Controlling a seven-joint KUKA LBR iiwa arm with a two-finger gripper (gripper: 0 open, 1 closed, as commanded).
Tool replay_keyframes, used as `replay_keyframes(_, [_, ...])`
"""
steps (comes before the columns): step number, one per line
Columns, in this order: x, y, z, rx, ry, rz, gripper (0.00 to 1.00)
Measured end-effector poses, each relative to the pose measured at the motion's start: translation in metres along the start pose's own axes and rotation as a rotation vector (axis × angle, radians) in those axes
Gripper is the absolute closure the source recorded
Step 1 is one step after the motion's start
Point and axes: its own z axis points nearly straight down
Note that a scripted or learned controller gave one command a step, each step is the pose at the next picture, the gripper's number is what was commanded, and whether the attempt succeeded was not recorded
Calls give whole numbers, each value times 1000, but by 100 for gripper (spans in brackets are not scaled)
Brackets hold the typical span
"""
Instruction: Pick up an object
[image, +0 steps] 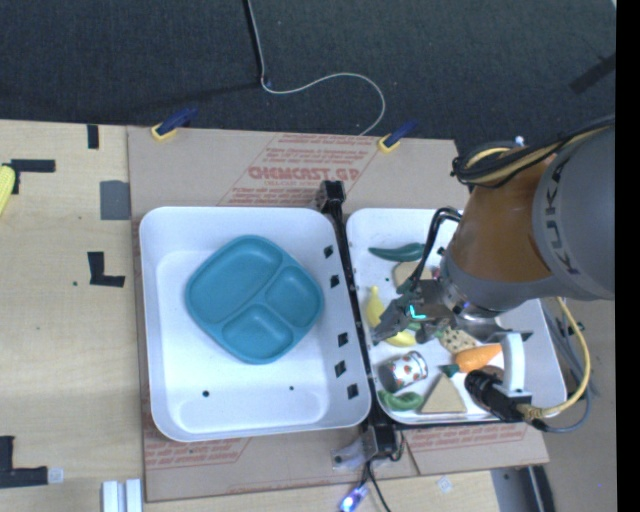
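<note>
Desk, cardboard-topped: left bin (165, 300) holds blue tray (255, 297); right bin (545, 385), cluttered, has hand (412, 312) low over yellow piece (377, 303). Grip undeterminable. Step: approach; next, close squarely, lift.

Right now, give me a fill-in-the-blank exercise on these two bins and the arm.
1. The blue divided plate lies in the ____ bin as the camera sees it.
2. The arm hangs over the ____ bin in the camera view, where the small objects are piled.
3. The band above the arm's wrist is ____ in colour.
4. The two bins stand on a sheet of ____ with red lettering.

Missing words: left; right; orange; cardboard
</note>
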Motion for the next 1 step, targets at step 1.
replay_keyframes(1, [1, 0, -9, 2, 1, -2, 100])
